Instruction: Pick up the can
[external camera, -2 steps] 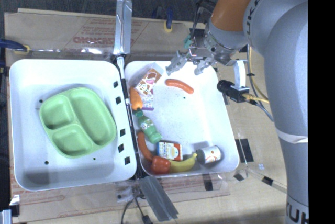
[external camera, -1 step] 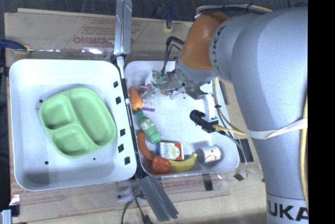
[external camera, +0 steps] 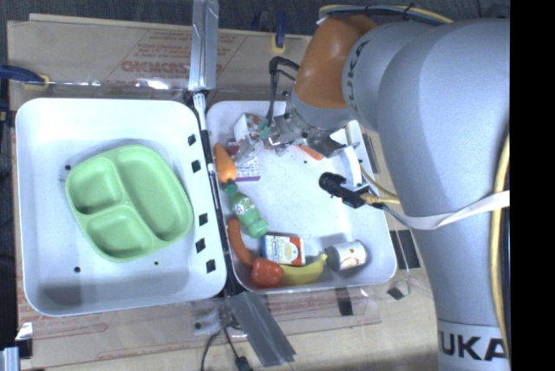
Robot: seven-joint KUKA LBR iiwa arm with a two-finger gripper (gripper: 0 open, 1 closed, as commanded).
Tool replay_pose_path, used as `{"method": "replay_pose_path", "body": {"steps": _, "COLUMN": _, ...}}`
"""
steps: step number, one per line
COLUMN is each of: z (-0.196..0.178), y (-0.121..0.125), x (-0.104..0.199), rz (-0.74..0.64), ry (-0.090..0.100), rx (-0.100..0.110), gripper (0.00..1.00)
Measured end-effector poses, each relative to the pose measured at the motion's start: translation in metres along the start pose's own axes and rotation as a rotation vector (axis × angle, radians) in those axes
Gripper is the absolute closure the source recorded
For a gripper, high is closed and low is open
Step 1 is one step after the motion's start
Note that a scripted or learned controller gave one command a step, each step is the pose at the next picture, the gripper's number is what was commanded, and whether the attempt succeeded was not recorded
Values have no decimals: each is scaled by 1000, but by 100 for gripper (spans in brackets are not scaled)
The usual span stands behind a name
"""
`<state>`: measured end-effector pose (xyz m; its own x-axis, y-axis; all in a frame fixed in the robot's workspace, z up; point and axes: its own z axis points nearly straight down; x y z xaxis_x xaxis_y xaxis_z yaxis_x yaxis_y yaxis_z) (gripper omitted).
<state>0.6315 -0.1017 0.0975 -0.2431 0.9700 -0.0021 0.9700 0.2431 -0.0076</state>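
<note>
I see the can (external camera: 348,256) lying at the right bin's (external camera: 381,226) near right corner: light, rigid, slick; best gripped across its body. Jaws' state: cannot tell.

Pretty even overhead light, bright white bins (external camera: 43,187) slightly blown out, soft shadow in left bin's lower corner, overall soft focus, mild graininess.

Green divided plate (external camera: 130,200) in left bin (external camera: 35,187); banana (external camera: 305,270), carrot (external camera: 225,163), perhaps a bottle (external camera: 246,215) in right bin (external camera: 381,261).
</note>
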Motion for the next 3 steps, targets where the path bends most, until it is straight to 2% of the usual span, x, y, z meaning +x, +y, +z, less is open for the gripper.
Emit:
{"method": "replay_pose_path", "body": {"steps": 1, "z": 1, "y": 1, "x": -1, "rz": 21, "ry": 2, "rx": 1, "gripper": 0}}
{"method": "replay_pose_path", "body": {"steps": 2, "z": 3, "y": 7, "x": -6, "rz": -21, "ry": 10, "rx": 20, "gripper": 0}}
{"method": "replay_pose_path", "body": {"steps": 3, "z": 1, "y": -34, "x": 8, "rz": 47, "ry": -4, "rx": -18, "gripper": 0}}
